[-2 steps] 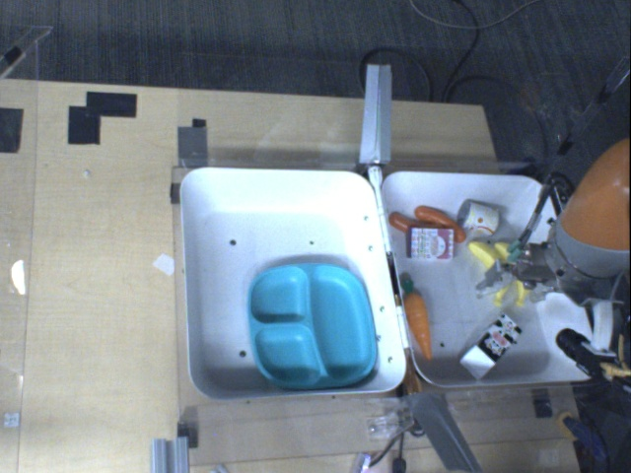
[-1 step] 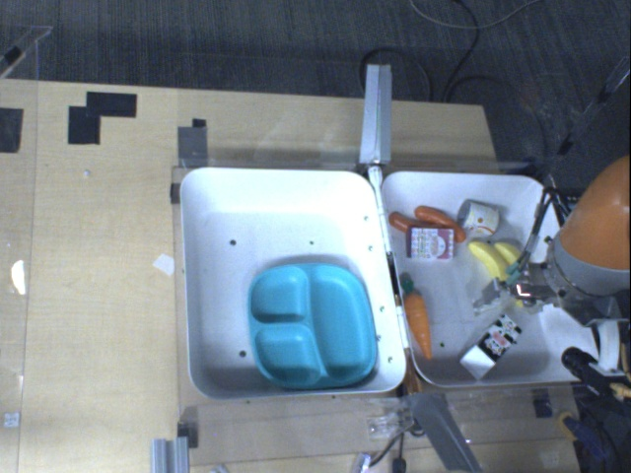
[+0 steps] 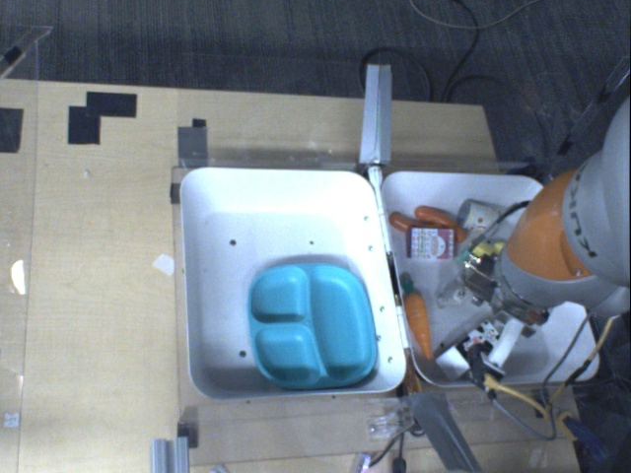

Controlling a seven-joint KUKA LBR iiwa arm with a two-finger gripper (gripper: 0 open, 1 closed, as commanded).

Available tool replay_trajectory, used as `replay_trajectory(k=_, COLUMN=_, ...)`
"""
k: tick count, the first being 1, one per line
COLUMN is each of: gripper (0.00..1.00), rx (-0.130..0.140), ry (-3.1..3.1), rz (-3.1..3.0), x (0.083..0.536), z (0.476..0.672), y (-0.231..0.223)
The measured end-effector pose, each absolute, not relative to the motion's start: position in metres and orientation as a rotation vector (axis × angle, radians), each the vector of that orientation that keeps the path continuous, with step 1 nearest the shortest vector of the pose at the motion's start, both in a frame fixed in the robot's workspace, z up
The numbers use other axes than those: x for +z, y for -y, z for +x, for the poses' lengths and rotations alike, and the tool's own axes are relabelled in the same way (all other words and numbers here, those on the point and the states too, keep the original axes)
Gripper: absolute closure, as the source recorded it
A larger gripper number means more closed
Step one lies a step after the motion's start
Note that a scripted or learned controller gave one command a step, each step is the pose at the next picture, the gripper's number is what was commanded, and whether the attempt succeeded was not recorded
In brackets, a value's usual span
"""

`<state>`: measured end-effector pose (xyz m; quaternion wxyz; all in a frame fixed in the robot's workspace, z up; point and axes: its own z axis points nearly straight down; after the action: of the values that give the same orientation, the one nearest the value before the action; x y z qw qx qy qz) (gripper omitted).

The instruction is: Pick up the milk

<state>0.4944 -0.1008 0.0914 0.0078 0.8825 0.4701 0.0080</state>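
The milk (image 3: 429,241) is a small carton with a maroon and pink face, standing in the far left part of the right bin (image 3: 523,183). My gripper (image 3: 474,286) hangs low over the middle of that bin, to the right of the carton and nearer the front, apart from it. The grey arm with its orange band (image 3: 548,236) covers the bin's right side. Nothing shows held at the gripper.
An orange-red sausage (image 3: 435,215) lies just behind the milk, and a grey packet (image 3: 479,210) sits to its right. A carrot (image 3: 418,325) lies along the right bin's left wall. The left bin (image 3: 212,264) holds a blue divided plate (image 3: 313,325).
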Motion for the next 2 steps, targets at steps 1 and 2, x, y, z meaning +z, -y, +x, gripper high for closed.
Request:
replay_trajectory(k=1, gripper=0.0, rx=0.005, ry=-1.409, rz=2.805, x=0.19, z=0.531, y=0.136)
replay_trajectory(k=2, gripper=0.0, rx=0.004, ry=-1.127, rz=2.932, x=0.185, z=0.539, y=0.066)
